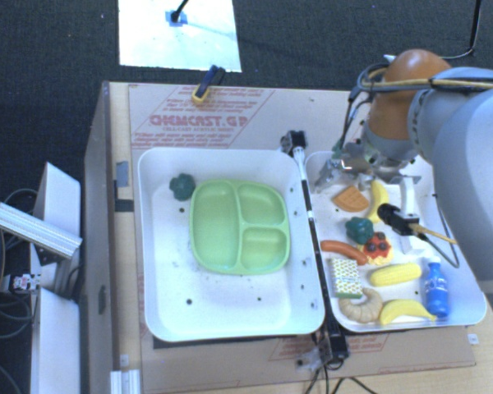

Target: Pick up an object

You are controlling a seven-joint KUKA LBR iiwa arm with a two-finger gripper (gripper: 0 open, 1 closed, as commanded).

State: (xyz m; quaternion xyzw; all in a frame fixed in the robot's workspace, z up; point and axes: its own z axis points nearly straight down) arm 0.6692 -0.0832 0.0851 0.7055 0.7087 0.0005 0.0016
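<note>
Toward the near right corner of the table (199,120), the right bin (419,325) was packed tightly. A banana (405,309), a croissant (362,306) and a blue bottle (435,290) lay along its near wall, touching or almost touching. We judged these poor targets, since the wall and their neighbours left little room to come down around them.

Just behind them lay a yellow piece (394,274), a chequered block (345,276) and a red sausage (343,251), with a dark green floret (360,229) and a red toy (378,247) bunched together mid-bin.

Farther back the crowding eased. An orange wedge (351,198) lay flat on the bin floor just beside a second banana (380,197), with bare white floor on its left toward the divider.

The claw (338,171) hung over the far end of this bin, close above the wedge. The arm seemed to be placed there because that was the most open spot. We took the wedge as the likely thing to pick up. It was still on the floor, not held, and we could not tell whether the claw was open or closed. The far wall and the divider stood near, so we judged that only a straight vertical move would be safe.

The left bin (230,302) held a green plate (239,226) and, nearer its far left corner, a small dark green piece (181,186), with open floor all around.
</note>
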